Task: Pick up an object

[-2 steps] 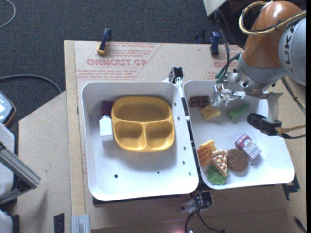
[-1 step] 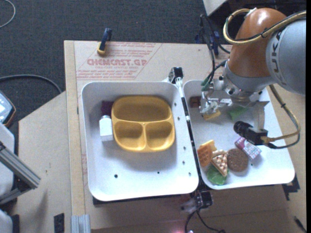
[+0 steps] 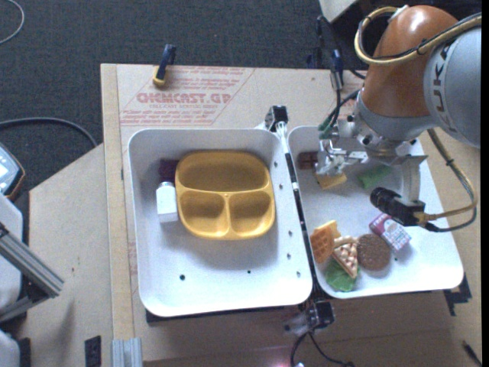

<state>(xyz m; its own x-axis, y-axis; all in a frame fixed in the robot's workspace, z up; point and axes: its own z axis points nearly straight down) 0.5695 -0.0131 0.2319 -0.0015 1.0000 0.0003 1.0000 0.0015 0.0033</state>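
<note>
Left bin [image 3: 145, 205], left-centre of the frame: it holds a yellow divided tray [image 3: 225, 193], lying flat and taking up most of the floor. A small white bottle [image 3: 167, 202] touches the tray's left edge, with a dark item just above it, too small to identify. This bin sits on the surface [image 3: 114, 113], which carries printed red lettering at upper centre.

Right bin [image 3: 443, 258], right-centre of the frame: along its lower edge lies a cluster of toy foods. From the left, a waffle piece [image 3: 325, 239], a pizza-like wedge [image 3: 346, 257] over a green item [image 3: 341, 280], a round brown cookie [image 3: 374, 252], and a pink carton [image 3: 390, 231]. A green piece [image 3: 374, 178] lies higher up, partly under the arm.

The gripper [image 3: 331, 170] hangs over the upper left of the right bin, near the divider. A tan block [image 3: 331, 180] sits directly at its tip. Whether the block is between the fingers or merely below them cannot be told, and the gripper's state cannot be judged from this angle.

Assessment: the step in hand appears to be the grasp on the tan block. To do it well, the gripper should be centred over the block and square to its flat sides, kept off the bin wall and the brown item [image 3: 306, 159] beside it. Close fully before any lift, then rise straight up. A skewed closure would likely squeeze the block out sideways.
</note>
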